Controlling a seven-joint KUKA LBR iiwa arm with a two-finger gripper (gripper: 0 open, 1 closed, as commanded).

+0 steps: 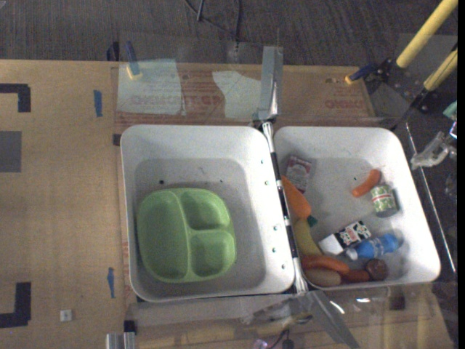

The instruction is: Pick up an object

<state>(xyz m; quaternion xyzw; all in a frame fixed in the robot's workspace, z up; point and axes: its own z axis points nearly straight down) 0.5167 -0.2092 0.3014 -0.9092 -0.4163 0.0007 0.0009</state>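
Observation:
The right bin (407, 158) holds several small toys. A red-and-white packet (298, 171) lies near its left wall, with an orange carrot (295, 197) and a yellow banana (306, 238) below it. Toward the right lie a small orange piece (366, 182) and a green can (383, 200). Along the front sit a black-and-white carton (349, 236), a blue bottle (377, 246), a tan bun-like piece (325, 276) and a brown round piece (375, 269). In the left bin (138, 151) rests a green divided plate (186, 233).
Yellow poles (429, 27) and a blue clamp (363, 73) stand at the upper right, beyond the bins. A metal divider bracket (269, 86) rises behind the seam between the bins. Blue tape marks and taped sheets lie on the brown bench (58, 195).

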